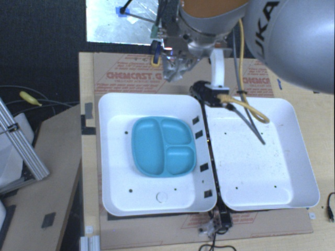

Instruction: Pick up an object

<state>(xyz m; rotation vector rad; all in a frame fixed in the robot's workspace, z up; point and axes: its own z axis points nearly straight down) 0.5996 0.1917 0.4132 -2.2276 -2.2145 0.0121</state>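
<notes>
**Supervisor:** How far along is the pick?

**Operator:** From the overhead camera, I judge it hasn't started. The only candidate I see is the blue plate (162, 146), a three-compartment one. It lies flat in the middle of the left bin (118, 192) and nothing touches it.

**Supervisor:** And the gripper?

**Operator:** The gripper (175, 69) hangs high, past the far edge of the left bin, above the cardboard (131, 72) the bins sit on. It's well apart from the plate. The picture is blurred there, so I can't tell how wide it's set. I see nothing hanging beneath it that looks like a carried object.

**Supervisor:** Anything in the right bin?

**Operator:** No loose object that I can make out in the right bin (272, 187), just specks on its floor. A yellow cable (251, 109) with a thin grey line beside it crosses its far corner. I read both as trailing from the arm (293, 25), not as things to pick.

**Supervisor:** So what's left?

**Operator:** All of it, I think. I'd need the gripper brought over the left bin, lowered to the plate, closed on it and lifted. The plate is wide, shallow and smooth, so I expect the raised rim is the only part to grip. A slip off it seems the likely failure.
</notes>
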